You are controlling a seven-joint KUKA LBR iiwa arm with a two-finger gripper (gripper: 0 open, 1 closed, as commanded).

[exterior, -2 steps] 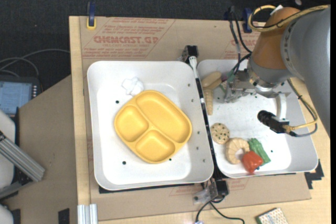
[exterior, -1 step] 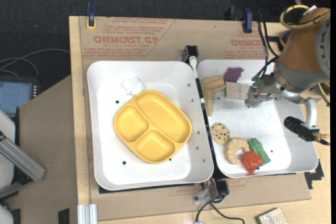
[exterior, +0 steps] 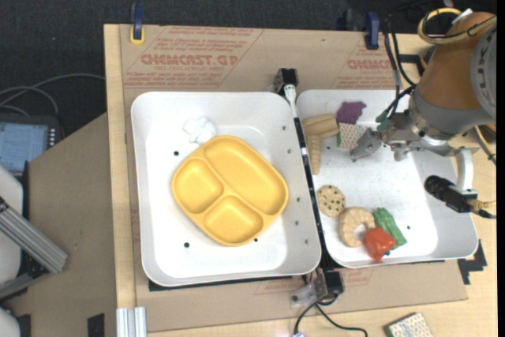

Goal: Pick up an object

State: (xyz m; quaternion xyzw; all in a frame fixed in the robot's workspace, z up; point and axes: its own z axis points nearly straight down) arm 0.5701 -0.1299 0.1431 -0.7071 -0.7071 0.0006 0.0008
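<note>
My gripper [exterior: 383, 151] hangs low over the upper middle of the right bin [exterior: 442, 237], with the grey arm coming in from the right. Its two fingers stand apart, open, with bare bin floor between them. Just left of it lie a green-and-white patterned piece [exterior: 347, 136] and a purple object [exterior: 352, 110]. A tan block [exterior: 319, 127] rests against the bin's left wall. Toward the front of the bin lie a speckled cookie [exterior: 331, 200], a pale croissant-like piece [exterior: 355, 223] and a red pepper with a green stem [exterior: 379, 242].
The left bin [exterior: 154, 170] holds a yellow divided plate [exterior: 229, 189] and a small crumpled white thing [exterior: 198, 128] at its back. A black divider rail [exterior: 304, 162] runs between the bins. Cardboard [exterior: 197, 55] covers the bench behind them.
</note>
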